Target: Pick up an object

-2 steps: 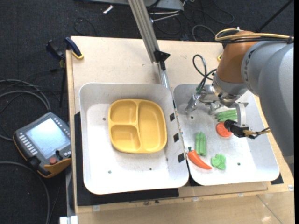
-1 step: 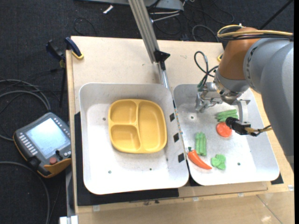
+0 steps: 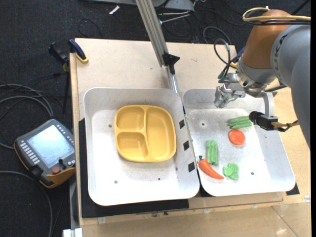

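My gripper (image 3: pixel 222 99) hangs over the far left part of the right bin (image 3: pixel 276 179), with nothing visible between its fingers. Toy foods lie in that bin: a green pod (image 3: pixel 240 122) and a red tomato (image 3: pixel 237 137) to the gripper's near right, a green ridged piece (image 3: pixel 212 152) in the middle, an orange carrot (image 3: pixel 210 169) at the near left, and a small green lump (image 3: pixel 230 171) beside it. All lie apart from the gripper.
The left bin (image 3: pixel 98 181) holds a yellow three-part tray (image 3: pixel 146 133). A slanted metal pole (image 3: pixel 153 26) rises from between the bins at the back. A teach pendant (image 3: pixel 47 152) lies on the floor to the left.
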Available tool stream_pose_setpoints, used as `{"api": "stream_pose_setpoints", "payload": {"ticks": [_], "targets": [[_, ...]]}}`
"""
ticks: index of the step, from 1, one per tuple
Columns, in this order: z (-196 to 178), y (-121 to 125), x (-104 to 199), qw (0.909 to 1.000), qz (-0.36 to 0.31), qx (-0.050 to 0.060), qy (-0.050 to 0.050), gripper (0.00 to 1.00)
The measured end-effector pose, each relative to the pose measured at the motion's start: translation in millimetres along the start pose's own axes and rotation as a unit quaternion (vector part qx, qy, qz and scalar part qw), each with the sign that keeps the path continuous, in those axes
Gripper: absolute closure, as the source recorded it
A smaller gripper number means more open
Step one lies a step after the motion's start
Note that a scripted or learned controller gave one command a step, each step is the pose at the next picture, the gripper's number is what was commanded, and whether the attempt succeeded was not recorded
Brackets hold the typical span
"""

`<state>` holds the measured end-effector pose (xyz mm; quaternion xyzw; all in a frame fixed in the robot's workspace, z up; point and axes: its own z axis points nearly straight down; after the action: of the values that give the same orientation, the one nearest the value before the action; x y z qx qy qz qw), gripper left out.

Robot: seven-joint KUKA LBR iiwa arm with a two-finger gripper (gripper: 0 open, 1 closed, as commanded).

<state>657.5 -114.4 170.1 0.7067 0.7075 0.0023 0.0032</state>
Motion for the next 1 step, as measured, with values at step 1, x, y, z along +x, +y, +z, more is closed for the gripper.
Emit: {"api": "stream_pose_setpoints", "payload": {"ticks": [1], "targets": [[-45.0,5.7,4.7,1.0000,-0.001,0.001,0.000,1.00]]}}
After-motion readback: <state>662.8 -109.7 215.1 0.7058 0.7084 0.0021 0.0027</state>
